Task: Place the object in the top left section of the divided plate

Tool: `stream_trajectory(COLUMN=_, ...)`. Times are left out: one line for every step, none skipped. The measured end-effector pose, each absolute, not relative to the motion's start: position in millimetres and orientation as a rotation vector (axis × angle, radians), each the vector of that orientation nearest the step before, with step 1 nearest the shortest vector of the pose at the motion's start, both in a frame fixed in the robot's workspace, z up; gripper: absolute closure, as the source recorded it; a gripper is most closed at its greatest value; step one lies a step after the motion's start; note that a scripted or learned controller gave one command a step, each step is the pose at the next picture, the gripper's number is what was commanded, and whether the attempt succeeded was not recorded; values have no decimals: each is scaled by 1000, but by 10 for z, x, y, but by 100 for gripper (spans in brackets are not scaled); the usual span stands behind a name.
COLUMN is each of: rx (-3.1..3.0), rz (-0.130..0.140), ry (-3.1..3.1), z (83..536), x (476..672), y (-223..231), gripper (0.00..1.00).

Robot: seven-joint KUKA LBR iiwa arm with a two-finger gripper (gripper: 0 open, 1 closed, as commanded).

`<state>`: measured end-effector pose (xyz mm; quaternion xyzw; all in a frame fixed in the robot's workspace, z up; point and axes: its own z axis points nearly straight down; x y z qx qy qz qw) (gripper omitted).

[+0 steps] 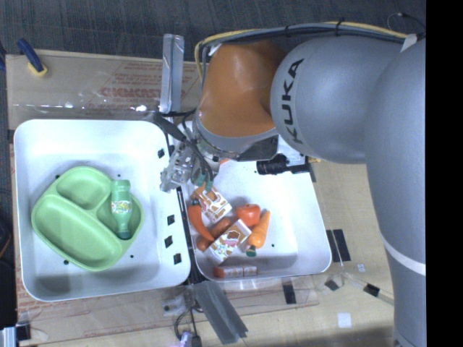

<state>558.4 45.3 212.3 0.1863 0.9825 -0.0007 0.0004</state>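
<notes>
The gripper (pixel 182 168) hangs over the upper left corner of the right bin (pixel 307 226), close against the wall it shares with the left bin (pixel 43 143). Its metal fingers point down and toward the view's left, but they blur into a grey tangle against the white floor — whether they are apart, together or clamped on anything, I cannot tell.

The pile of toy food lies just below the gripper in the view. Nearest is a small orange-and-white carton (pixel 213 203), almost touching the finger end. Beyond it lie an orange carrot (pixel 201 223), a sausage (pixel 215 233), a red tomato (pixel 248 213), a second carton (pixel 231 241) and a second carrot (pixel 259 228); a flat red packet (pixel 235 271) sits by the bin's near wall. The carrot and sausage have their long axes running diagonally.

The goal, a green divided plate (pixel 72 233) with 3 sections, sits in the left bin, well apart from the gripper and lower in the view. Its top left section (pixel 81 184) is bare. A small green bottle (pixel 122 208) lies in the right-hand section, long axis running up and down the view.

So the coming move probably turns on a short drop toward the carton — then a carry leftward across the shared wall. The arm (pixel 340 85) arches in from the right, its orange band (pixel 235 85) directly above the gripper.
</notes>
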Motion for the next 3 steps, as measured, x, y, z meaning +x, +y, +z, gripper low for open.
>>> stream_trajectory(rx=579, rz=-2, ry=3084, z=2230, x=5596, y=455, gripper=100)
stream_trajectory(rx=574, rz=-3, ry=3083, z=2336, x=5607, y=456, gripper=100)
stream_trajectory(rx=568, rz=-3, ry=3081, z=2442, x=5618, y=458, gripper=100)
